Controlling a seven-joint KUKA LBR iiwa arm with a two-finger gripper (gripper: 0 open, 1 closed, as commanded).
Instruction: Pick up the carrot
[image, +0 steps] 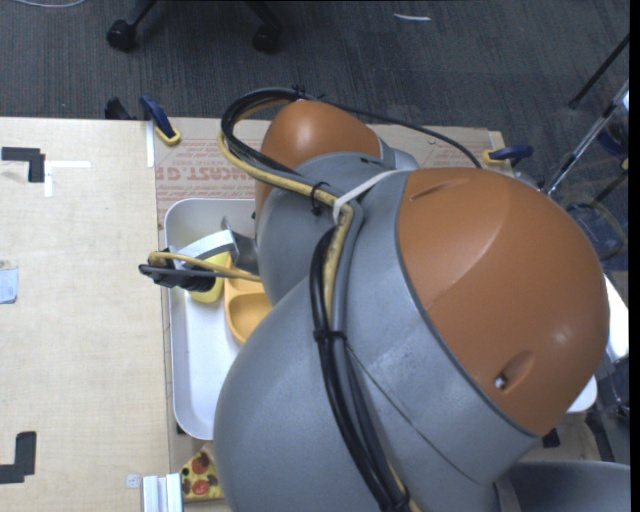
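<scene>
Arm (430, 340) bulk is seen over the bin (190, 390); jaw state cannot be told, carrot pickup is judged unfinished.

A pale plywood bench (80, 330) fills the left side, marked with black tape corners (25, 160). Beyond it lies dark grey carpet (400, 70), with office chair castors (122, 35) at the top. Blue-and-yellow clamps (160, 120) grip the bench's far edge.

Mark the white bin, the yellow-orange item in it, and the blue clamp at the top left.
white bin (190, 390), camera view, bare floor near its left wall
yellow-orange item (245, 310), camera view, its exposed upper face
blue clamp (160, 120), camera view, its handle
</scene>
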